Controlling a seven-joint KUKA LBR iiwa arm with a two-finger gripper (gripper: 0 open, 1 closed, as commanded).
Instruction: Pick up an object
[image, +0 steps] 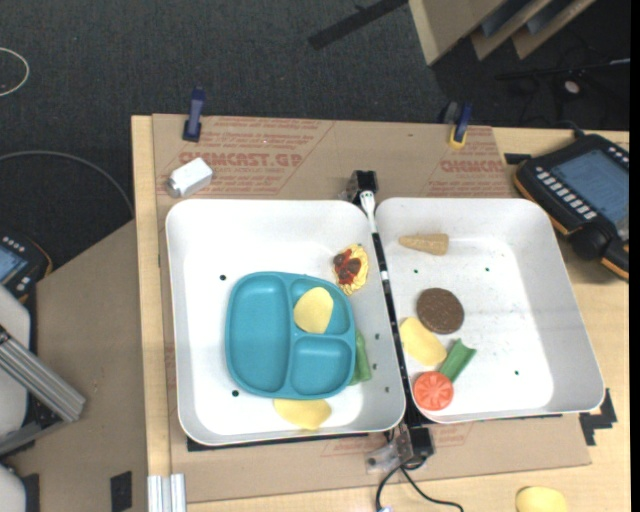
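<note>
Pick not started, judging by the scene: every item lay in the bins, nothing lifted. Gripper state could not be told. Brown round disc (438, 310), red tomato-shaped toy (433, 391) and tan wedge (424, 243) sat in the shallow white bin on the arm's side (520, 215); the teal divided plastic tray (265, 340) sat in the farther white bin (200, 260).

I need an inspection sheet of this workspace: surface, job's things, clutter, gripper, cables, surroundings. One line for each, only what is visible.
Surface: cardboard sheet bearing left bin and right bin.
Job's things: left bin holds teal divided plate with yellow piece in it, another yellow piece, pizza slice toy; right bin holds brown cookie, tan piece, yellow lump, tomato toy, green stick.
Clutter: white block on cardboard.
Gripper: nothing seen.
Cables: black cable at front edge.
Surroundings: teach pendant, dark carpet.
</note>
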